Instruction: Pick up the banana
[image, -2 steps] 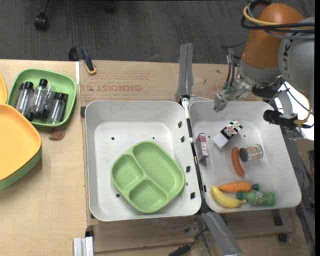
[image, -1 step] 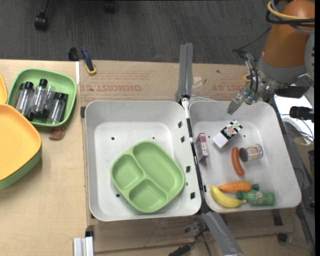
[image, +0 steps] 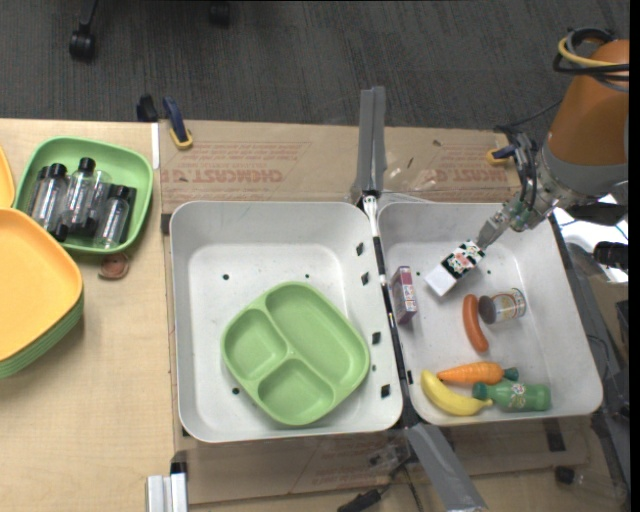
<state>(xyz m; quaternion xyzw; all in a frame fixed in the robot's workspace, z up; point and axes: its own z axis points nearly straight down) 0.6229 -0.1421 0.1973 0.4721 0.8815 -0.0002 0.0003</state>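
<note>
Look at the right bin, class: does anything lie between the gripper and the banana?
Yes. The gripper is at the bin's far side, the banana at its near edge. Between them lie a carton, a sausage and a can; a carrot touches the banana.

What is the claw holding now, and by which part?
Nothing. The claw hangs just above the small carton, far from the banana at the right bin's front edge.

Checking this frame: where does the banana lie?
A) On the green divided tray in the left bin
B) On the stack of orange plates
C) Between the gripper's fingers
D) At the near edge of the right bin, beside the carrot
D: the banana lies at the near edge of the right bin, just under the carrot, while the gripper is at the far side by the small carton.
</note>
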